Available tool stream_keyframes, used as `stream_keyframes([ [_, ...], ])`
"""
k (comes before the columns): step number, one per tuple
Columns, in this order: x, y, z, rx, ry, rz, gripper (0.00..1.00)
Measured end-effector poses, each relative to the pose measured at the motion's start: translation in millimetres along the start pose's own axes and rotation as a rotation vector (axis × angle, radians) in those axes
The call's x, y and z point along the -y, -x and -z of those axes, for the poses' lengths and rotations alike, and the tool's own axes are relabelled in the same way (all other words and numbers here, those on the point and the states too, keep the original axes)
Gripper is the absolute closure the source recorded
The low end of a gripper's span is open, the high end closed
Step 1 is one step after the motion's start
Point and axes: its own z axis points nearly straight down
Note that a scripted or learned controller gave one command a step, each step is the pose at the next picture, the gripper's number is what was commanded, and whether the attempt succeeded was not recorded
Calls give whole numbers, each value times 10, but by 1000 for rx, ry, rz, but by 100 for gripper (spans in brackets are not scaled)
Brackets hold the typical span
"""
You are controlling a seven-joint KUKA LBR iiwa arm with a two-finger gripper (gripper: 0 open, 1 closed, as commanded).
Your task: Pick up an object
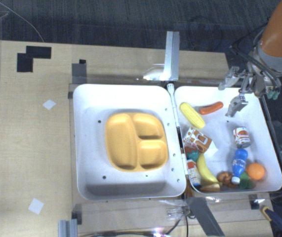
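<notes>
Scanning from the left, we find the shallow white bin [89,147] on that side carrying a yellow plastic compartment tray [136,140], then its white neighbour bin [271,132] crowded with candidates: a yellow toy corn cob [191,115], a slim red-orange sausage [211,108], a brown-and-white snack carton [197,140], a yellow banana [206,169], a small printed can [241,137], a blue bottle [239,162] and an orange ball [255,172]. At far right our two-finger gripper [239,90] hangs over the bin's upper corner, fingers spread apart with nothing between them (the sausage lies nearest). We judge the pick not yet made: choosing, descending, closing and lifting all remain.
</notes>
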Motion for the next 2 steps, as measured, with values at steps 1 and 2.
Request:
stream_keyframes([
  [1,-131,-33,-1429,5,-1,-234,0],
  [2,37,289,-1620,-12,-1,-309,0],
])
